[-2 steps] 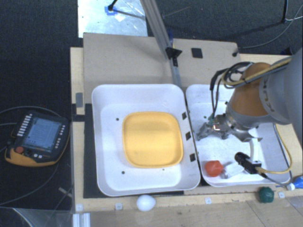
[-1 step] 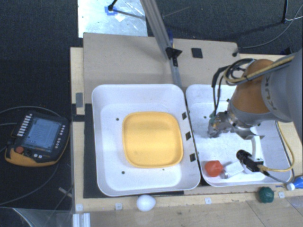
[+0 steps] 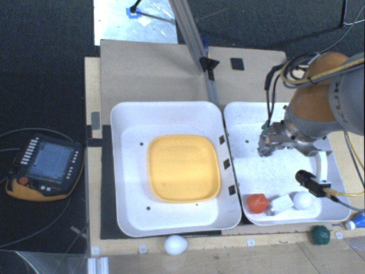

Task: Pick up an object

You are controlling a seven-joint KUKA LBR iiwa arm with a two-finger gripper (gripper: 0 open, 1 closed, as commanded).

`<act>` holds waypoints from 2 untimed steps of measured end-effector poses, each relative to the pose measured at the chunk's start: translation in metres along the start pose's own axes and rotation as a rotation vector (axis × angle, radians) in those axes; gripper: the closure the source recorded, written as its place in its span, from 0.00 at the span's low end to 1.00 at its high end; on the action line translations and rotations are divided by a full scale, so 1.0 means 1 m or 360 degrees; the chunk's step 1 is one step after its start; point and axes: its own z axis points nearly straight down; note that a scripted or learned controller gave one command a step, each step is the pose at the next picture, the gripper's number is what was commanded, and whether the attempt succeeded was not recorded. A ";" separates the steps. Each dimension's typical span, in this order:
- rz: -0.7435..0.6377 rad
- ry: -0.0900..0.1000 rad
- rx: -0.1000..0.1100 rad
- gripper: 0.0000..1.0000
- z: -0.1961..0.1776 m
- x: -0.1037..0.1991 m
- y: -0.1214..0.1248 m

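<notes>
**A:** What can we pick up here?

**B:** We see a red ball (image 3: pixel 256 202) in the right bin (image 3: pixel 246 114), down at the near edge. Just beside it lies a small white block (image 3: pixel 280 204), and a white ball (image 3: pixel 301 200) touches the block's other end.

**A:** Where is the gripper (image 3: pixel 267 146)?

**B:** We see it over the same bin, higher up in the picture, well apart from the three small things. It hangs over bare white floor. We see nothing between its fingers. We cannot tell if they are open or shut, because they look like one dark lump from up here.

**A:** And the arm (image 3: pixel 316 101)?

**B:** It comes in from the right, with its orange band above the gripper. A black part (image 3: pixel 312 183) sticks out near the white ball.

**A:** What is in the left bin (image 3: pixel 128 170)?

**B:** We see a yellow plate (image 3: pixel 183 168) lying flat in the middle.

**A:** Anything outside the bins?

**B:** Yes. A white egg shape (image 3: pixel 175 244) sits on the bench (image 3: pixel 154 67) in front of the left bin. A dark green ball (image 3: pixel 320 234) sits near the right bin's front corner. A handheld screen (image 3: pixel 45 165) with a yellow edge lies on the dark floor to the left.
</notes>
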 end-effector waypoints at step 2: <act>0.0000 0.0000 0.0000 1.00 -0.086 0.002 0.000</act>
